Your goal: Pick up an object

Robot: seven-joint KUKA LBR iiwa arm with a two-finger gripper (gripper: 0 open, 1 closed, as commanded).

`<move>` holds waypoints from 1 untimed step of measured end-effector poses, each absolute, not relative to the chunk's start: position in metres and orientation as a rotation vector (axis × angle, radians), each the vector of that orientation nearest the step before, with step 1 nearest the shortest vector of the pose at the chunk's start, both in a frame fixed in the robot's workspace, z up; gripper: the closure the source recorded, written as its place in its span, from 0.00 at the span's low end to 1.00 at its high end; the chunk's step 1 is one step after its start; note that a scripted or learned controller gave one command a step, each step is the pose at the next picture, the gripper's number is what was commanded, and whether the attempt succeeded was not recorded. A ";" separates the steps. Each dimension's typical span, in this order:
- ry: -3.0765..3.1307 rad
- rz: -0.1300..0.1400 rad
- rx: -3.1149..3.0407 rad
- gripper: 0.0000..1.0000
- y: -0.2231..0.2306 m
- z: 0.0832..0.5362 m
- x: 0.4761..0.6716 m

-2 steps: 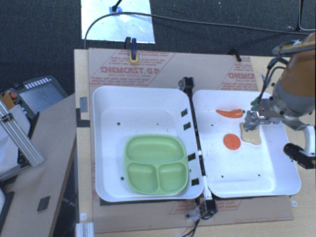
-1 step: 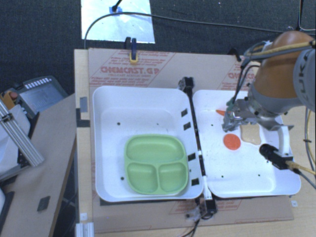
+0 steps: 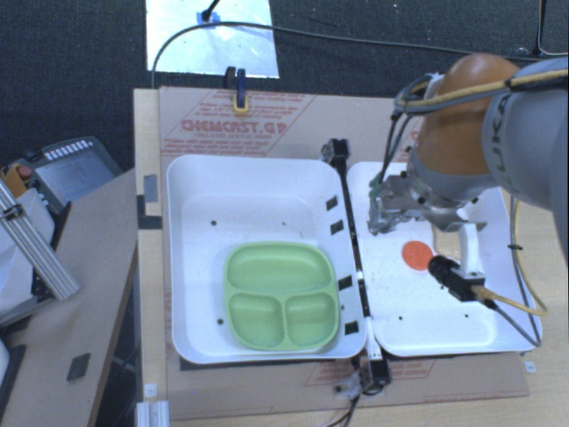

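Gripper [image 3: 384, 213] low over right bin [image 3: 444, 332], near its left wall; open or closed, cannot tell; nothing visibly held; orange disc [image 3: 415, 254] flat on bin floor just beside it, apart; green divided tray [image 3: 281, 294] in left bin [image 3: 258, 181]; pick not yet done.

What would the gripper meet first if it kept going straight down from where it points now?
Most likely the bare floor of the right bin. The gripper points down near that bin's left wall, and the orange disc lies off to its right, though depth is hard to judge here.
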State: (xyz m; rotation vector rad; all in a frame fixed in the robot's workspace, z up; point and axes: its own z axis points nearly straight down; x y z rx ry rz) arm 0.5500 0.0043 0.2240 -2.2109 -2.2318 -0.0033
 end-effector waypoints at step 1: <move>-2.234 -0.006 -2.209 1.00 0.067 0.230 0.560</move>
